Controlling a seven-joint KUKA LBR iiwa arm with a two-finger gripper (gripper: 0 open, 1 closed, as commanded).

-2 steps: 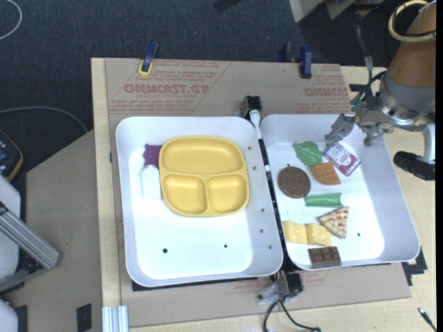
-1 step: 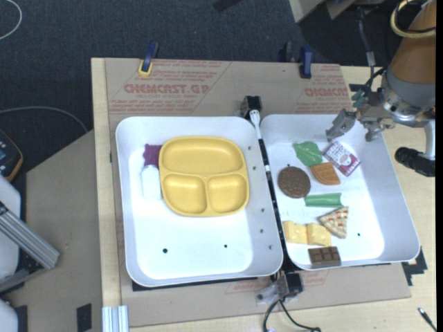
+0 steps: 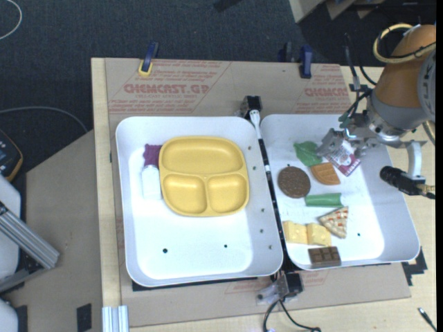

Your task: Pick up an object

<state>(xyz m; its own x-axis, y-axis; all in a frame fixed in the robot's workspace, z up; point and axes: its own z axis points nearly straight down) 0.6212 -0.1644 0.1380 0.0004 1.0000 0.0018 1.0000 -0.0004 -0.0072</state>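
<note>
A small packet with a red and white wrapper (image 3: 345, 161) is seen in the upper part of the right bin (image 3: 387, 220), directly under the tool (image 3: 338, 144), which is lowered over it from the right. Whether the tool is open or closed cannot be told, as its tip is blurred against the packet. Just beside the packet lie a green leaf-shaped piece (image 3: 306, 151) and an orange oval piece (image 3: 325, 173). Below these, a brown round cookie (image 3: 294, 182), a green stick (image 3: 323, 200), a pizza slice (image 3: 335, 220), yellow cheese blocks (image 3: 306, 234) and a chocolate bar (image 3: 324, 256) are spread toward the near edge. In the left bin (image 3: 194, 254), a yellow divided plate (image 3: 204, 173) is set, with a purple item (image 3: 151, 154) and a white item (image 3: 149, 182) at its left side. Both bins rest on the surface (image 3: 111, 185).
</note>
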